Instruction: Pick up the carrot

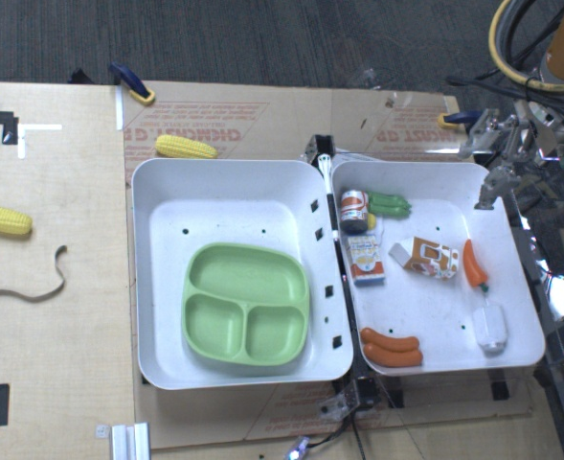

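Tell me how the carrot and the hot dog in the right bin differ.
The carrot is a single orange piece with a green tip at its top end; the hot dog looks like two reddish-orange sausages side by side. The carrot lies near the right wall, pointing up and down the bin; the hot dog lies crosswise at the near edge. Both rest on the floor of the right bin, clear of the gripper.

Orange carrot (474,265) with a green tip, pale green divided plate (247,304), two white bins (157,257), yellow corn cobs (185,147) (one beside the bins, one far left), orange-red sausages (392,347), red-and-white can (354,204), green pepper (389,203), tan cardboard printed in red.
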Robot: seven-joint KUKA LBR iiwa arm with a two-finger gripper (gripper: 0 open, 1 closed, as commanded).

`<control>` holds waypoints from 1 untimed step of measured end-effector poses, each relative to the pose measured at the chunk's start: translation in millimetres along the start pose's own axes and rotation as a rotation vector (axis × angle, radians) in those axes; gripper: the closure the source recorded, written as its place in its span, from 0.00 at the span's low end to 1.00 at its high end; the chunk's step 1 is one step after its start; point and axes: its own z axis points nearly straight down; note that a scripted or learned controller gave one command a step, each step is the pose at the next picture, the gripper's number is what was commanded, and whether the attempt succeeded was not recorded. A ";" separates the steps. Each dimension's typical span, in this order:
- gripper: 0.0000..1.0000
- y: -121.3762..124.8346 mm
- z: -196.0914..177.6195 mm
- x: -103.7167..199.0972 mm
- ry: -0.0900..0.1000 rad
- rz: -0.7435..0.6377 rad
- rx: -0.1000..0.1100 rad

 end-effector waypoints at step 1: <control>0.00 73.2 117.1 38.5 0.001 -0.195 -0.002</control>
